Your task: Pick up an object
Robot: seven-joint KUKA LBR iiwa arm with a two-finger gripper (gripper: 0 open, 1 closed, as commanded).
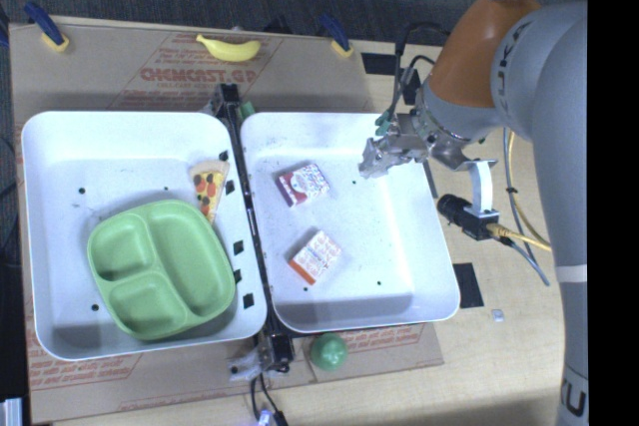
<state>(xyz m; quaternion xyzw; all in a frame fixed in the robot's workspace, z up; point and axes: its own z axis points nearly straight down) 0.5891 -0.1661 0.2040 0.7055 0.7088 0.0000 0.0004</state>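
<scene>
The grey two-finger gripper (374, 162) hovered over the right white bin (429, 254); whether it was clenched could not be told. A maroon packet (303, 184) and an orange-and-white packet (317, 256) lay nearby.

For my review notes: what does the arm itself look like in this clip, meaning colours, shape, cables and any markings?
The arm is a thick, rounded, light grey body with a glossy orange band above the wrist and faint grey lettering beside it. The gripper is small, grey and metallic, with a greenish spot. Black cables loop at the wrist; yellow and grey cables trail near a small black cylindrical part.
</scene>
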